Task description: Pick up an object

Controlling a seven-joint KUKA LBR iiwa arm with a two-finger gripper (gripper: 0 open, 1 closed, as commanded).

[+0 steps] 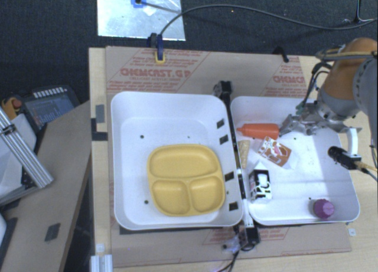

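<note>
Carrot lies in right bin, upper left area, just left of the jaws. Jaws low over that bin near its back wall; open or closed, cannot tell, too small and blurred. Arm cut off at the right edge. Same bin: brown-white packet beside the carrot, black-white carton near the divider, purple thing at front right, shape unclear. Left bin: yellow tray, three compartments. Surface at left.
</note>
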